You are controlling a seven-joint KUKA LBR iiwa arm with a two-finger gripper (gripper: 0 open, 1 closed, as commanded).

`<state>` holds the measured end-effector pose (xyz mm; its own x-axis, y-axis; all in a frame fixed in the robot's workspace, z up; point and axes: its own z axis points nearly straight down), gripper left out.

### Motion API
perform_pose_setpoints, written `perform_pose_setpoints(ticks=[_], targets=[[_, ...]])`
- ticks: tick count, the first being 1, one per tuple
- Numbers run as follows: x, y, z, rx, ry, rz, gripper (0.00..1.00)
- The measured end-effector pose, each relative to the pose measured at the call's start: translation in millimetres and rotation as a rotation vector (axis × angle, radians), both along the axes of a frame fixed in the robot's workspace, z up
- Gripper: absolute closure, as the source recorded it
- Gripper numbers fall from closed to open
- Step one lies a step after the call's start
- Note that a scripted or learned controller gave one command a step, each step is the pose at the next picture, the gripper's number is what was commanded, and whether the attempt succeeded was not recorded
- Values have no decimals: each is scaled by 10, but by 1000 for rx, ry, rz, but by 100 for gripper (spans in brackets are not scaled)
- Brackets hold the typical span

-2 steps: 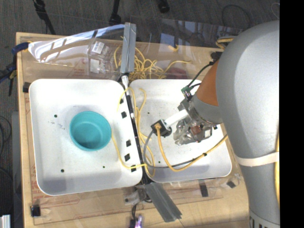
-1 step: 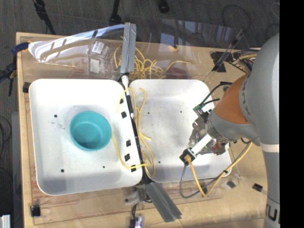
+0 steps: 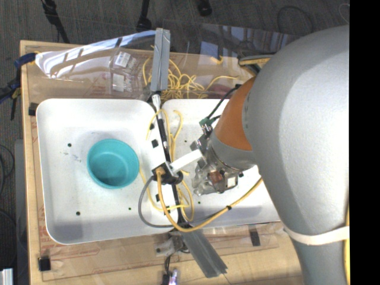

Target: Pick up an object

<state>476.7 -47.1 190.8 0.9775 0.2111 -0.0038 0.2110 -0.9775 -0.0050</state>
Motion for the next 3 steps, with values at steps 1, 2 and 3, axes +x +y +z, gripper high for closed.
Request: perform_pose_setpoints(ticks=[1, 2, 3], targets=[[159, -752, 579, -1, -1, 13, 0], [230, -1399, 426, 0, -1, 190, 0], [547, -618, 247, -1, 1, -2, 0]])
